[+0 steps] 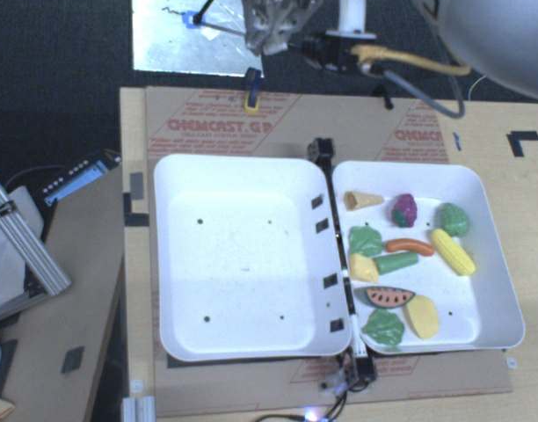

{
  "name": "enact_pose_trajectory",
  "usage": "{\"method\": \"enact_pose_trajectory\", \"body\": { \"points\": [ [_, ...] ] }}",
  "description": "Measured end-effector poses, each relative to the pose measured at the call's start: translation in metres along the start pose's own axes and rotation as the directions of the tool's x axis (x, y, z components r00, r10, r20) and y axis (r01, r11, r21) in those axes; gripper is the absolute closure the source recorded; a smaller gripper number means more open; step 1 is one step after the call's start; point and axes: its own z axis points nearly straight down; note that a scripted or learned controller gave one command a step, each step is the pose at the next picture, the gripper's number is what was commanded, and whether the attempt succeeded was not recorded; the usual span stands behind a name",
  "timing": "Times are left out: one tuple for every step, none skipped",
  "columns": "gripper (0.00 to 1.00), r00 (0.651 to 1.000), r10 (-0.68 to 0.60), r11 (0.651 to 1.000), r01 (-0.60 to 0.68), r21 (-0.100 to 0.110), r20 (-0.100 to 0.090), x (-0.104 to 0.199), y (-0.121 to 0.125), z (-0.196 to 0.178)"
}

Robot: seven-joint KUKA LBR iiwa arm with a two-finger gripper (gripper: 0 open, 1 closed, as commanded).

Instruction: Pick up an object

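White right bin point(493, 319) holds toy food | pincer point(267, 35) far above left bin point(177, 262), grip state unclear | step: approach | next: descend over corn point(453, 251)

All my candidates lie loose in the right bin point(493, 236): a cone point(362, 200), purple grapes point(404, 208), broccoli point(454, 219), a corn cob point(452, 251) and a hot dog point(409, 247). Nearer the front sit a watermelon slice point(389, 297), a potato point(422, 316) and two lettuce leaves point(383, 327).
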Motion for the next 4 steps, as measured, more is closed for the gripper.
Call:
{"method": "enact_pose_trajectory", "body": {
  "points": [
    [1.0, 1.0, 0.013, 1.0, -0.013, 0.022, 0.01, -0.072, 0.042, 0.135],
    [1.0, 1.0, -0.004, 1.0, 0.004, 0.004, 0.0, 0.003, 0.019, 0.061],
    [1.0, 1.0, 0.001, 1.0, -0.001, 0.006, 0.002, -0.001, -0.022, 0.002],
    [1.0, 1.0, 0.001, 1.0, -0.001, 0.014, 0.004, -0.001, -0.095, 0.018]
  ]
}}
